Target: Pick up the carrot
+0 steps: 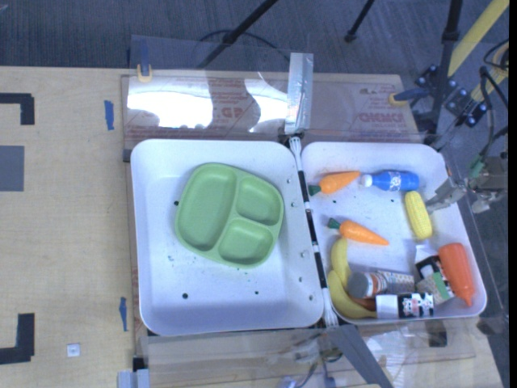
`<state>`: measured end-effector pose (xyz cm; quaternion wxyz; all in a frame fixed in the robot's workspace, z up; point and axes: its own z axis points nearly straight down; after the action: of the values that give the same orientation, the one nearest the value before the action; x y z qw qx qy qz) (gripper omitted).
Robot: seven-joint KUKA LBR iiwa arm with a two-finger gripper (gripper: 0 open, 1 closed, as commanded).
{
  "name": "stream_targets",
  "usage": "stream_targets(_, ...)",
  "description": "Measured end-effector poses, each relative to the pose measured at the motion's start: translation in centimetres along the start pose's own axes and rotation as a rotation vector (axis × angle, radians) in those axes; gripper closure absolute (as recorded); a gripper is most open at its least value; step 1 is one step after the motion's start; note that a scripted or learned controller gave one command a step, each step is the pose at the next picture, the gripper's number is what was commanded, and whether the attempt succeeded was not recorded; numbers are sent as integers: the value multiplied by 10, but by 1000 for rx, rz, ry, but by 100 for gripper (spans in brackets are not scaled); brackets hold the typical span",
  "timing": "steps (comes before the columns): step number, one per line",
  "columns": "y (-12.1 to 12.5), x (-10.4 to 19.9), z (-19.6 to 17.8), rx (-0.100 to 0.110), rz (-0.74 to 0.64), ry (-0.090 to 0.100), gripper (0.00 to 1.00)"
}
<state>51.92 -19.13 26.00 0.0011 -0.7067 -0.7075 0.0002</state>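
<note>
Two shallow white bins sat side by side on the desk [56, 241], a pale wooden top marked with a few black and blue tape pieces. The left bin [161, 289] held one green divided plate [230, 214] with three compartments, lying tilted near the bin's middle. The right bin [380, 217] held the rest. There were two carrots: one carrot [339, 182] lay near the bin's upper left corner, its tip pointing right toward a blue bottle [392, 181] with a white cap, and a second carrot [363, 233] lay lower, near the middle of the bin, tip pointing right. One corn cob [418, 214] lay upright along the right side, below the blue bottle. One yellow banana [342, 285] curved along the bin's left wall and lower edge. A grey tube-like bottle [380, 283] and a white bottle with dark print [404, 304] lay close together by the lower edge, and one orange-red piece [458, 272] rested against the right wall, beside a small dark item too blurred to name. At the right edge of the bin, a grey metal part of the arm [452, 192] reached in near the corn cob; whether its fingers were released or clenched could not be told. Behind the bins stood a clear panel with glare, and beyond it grey carpet with black stand legs.
</note>
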Motion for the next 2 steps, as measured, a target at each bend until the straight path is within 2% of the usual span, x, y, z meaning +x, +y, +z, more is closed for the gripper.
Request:
stream_targets(1,-15,58,62,0,-193,0,0)
stream_targets(2,-14,56,52,-4,-191,-2,100)
